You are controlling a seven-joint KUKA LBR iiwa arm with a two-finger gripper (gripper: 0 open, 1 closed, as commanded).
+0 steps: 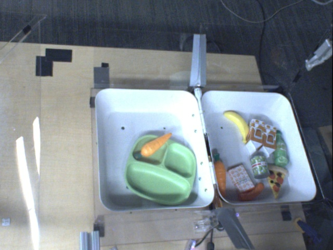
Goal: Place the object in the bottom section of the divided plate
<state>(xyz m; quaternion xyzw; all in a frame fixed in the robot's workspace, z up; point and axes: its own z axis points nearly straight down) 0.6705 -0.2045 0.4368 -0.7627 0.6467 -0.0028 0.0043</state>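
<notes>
Resting in the left bin point(109, 139) is a green divided plate point(156, 184), set toward the near right of the bin's floor, with one large section on its near side and two smaller sections on its far side. An orange toy carrot point(155, 145) lies tilted across the far left small section, its thick end down in that section and its pointed tip reaching right over the divider ridge toward the far right small section; the large near section holds nothing. The right bin point(296, 124) carries a cluster of toy foods: a yellow banana point(238, 124) toward the far left, a waffle-like brown and white piece point(261, 133) just right of it, a green bottle point(280, 151) beside the right wall, a small green and white can point(258, 166) near the middle, a pizza slice point(276, 178) near the right corner, a red and white checked cracker-like block point(241, 177), a red sausage point(251, 192) along the near wall, and a second orange carrot point(220, 174) lying against the left wall. The two bins sit side by side, touching, on a pale wooden counter point(52, 139). The tool's state cannot be told here.
</notes>
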